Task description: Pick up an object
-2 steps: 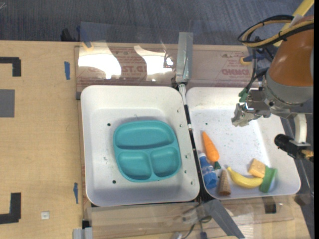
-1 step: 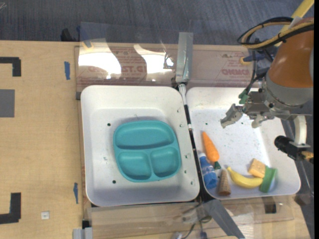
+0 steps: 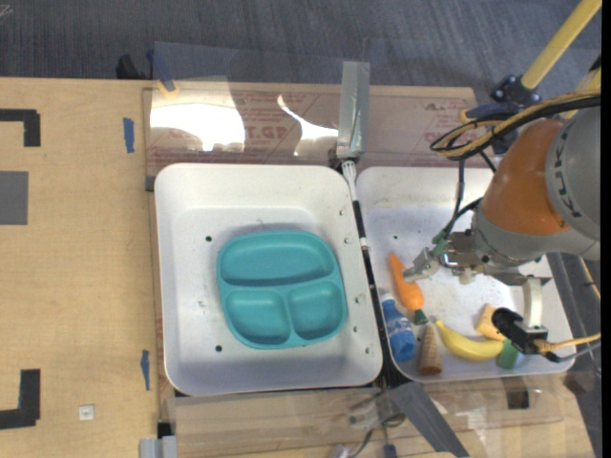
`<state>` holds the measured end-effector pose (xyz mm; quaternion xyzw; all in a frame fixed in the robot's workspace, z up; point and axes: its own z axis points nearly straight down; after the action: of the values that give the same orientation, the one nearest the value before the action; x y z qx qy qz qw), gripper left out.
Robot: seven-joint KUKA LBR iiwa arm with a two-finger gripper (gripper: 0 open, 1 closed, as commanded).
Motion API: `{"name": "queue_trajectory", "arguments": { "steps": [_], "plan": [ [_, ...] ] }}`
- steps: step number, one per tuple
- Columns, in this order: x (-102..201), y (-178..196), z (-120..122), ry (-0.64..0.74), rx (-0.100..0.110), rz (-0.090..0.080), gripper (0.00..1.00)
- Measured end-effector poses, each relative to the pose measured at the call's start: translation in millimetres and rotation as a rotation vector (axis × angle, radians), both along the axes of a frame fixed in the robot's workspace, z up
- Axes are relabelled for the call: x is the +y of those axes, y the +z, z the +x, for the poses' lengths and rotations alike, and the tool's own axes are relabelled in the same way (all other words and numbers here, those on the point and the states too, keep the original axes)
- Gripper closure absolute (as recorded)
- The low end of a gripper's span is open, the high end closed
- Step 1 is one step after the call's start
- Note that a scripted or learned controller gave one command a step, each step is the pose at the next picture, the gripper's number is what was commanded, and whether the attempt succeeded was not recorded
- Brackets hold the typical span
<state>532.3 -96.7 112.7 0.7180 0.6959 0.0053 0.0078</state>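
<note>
Left bin: one teal divided plate, three compartments, lying flat near the middle.

Right bin: along its left wall, an orange carrot; just below it a blue bottle; beside that a brown cone tilted against a yellow banana. Further right, a small green piece at the banana's tip.

Gripper: over the right bin, just above the carrot's upper end, nothing seen between the fingers. From here I cannot tell whether they are apart or together.
</note>
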Motion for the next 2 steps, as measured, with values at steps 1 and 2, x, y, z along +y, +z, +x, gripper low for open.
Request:
{"name": "queue_trajectory", "arguments": {
  "steps": [1,2],
  "plan": [
    [-1.7,-10.9,-31.9,-0.016,-0.033,-0.007,0.00],
    [-5.8,-11.8,-21.2,0.116,-0.023,-0.012,0.00]
  ]
}}
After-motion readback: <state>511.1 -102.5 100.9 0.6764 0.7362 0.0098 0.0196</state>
